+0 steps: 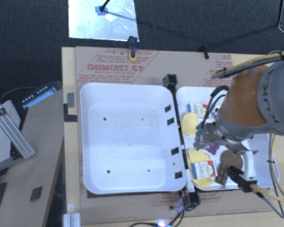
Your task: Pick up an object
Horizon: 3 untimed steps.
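Camera view: dark carpet surrounds a cardboard-topped counter [118, 63]; brown bar [226, 165] lies upright in right bin [248, 171]. Claw [204, 137] state: cannot tell.

robotics lab, grey-and-orange industrial arm [255, 103], two white bins [128, 136] on a protective-film bench [118, 63], aluminium framing [9, 131], loose cables [270, 193], dark carpet

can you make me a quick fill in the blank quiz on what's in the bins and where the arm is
1. The arm reaches over the ____ bin.
2. The band above the wrist is ____.
3. The round object by the divider in the right bin is ____ in colour.
4. The clamp at the bench's far edge is yellow and ____.

Missing words: right; orange; yellow; blue
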Each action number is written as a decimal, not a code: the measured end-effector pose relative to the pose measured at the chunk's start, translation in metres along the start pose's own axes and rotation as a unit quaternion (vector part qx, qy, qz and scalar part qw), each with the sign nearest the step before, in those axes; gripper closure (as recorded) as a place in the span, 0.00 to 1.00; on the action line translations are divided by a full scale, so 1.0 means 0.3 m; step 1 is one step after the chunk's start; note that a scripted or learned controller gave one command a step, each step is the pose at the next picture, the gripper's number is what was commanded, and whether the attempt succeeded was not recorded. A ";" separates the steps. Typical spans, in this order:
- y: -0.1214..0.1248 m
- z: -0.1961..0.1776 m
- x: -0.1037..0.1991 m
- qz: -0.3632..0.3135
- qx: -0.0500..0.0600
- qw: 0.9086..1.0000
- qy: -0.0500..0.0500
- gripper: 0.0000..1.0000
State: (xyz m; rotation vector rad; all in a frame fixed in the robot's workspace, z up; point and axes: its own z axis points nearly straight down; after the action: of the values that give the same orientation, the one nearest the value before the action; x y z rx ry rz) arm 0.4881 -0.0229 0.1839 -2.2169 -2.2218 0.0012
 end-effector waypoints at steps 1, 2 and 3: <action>0.378 -0.006 0.171 -0.005 -0.007 1.000 0.000 1.00; 0.507 -0.192 0.367 -0.003 -0.005 1.000 0.000 1.00; 0.605 0.034 0.603 -0.004 -0.003 1.000 0.000 1.00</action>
State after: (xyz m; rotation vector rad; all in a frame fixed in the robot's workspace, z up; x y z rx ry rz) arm 0.6692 0.1584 0.1735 -2.2108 -2.2326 -0.0050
